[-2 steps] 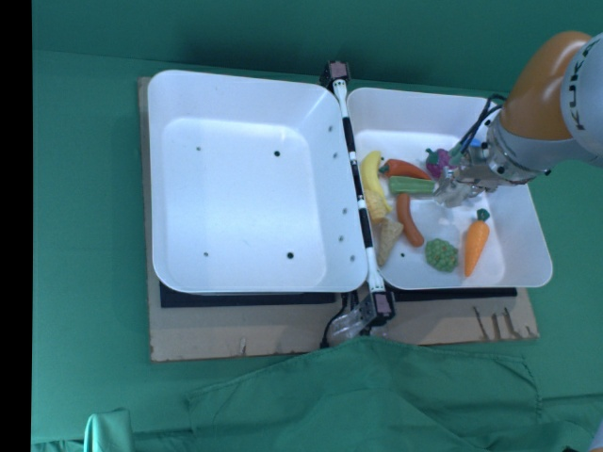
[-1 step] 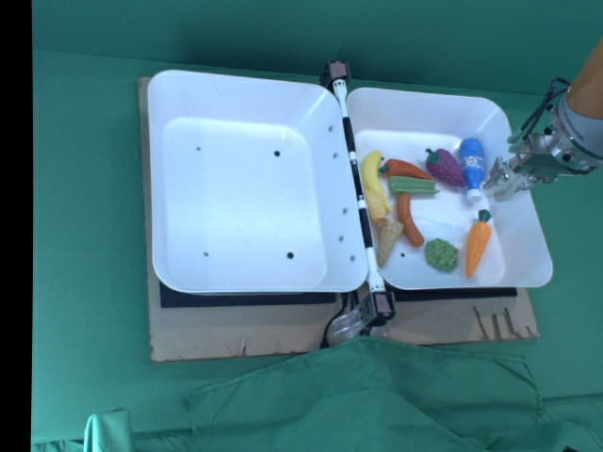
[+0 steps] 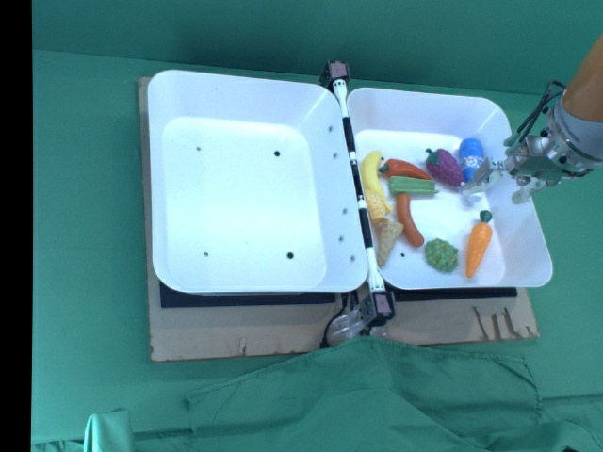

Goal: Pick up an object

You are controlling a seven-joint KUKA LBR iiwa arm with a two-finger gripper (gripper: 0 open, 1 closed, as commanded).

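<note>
My jaws [image 3: 497, 183] hang open at the right bin's [image 3: 528, 271] far-right edge; the blue toy [image 3: 471, 152] lies just leftward.

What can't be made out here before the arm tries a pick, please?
- Gripper, camera view: too small and blurred to tell its finger state.
- Blue object: partly covered by the gripper; identity unclear.
- Arm: cut off by the right edge.
- Tan item beside the banana: too small to identify.
</note>
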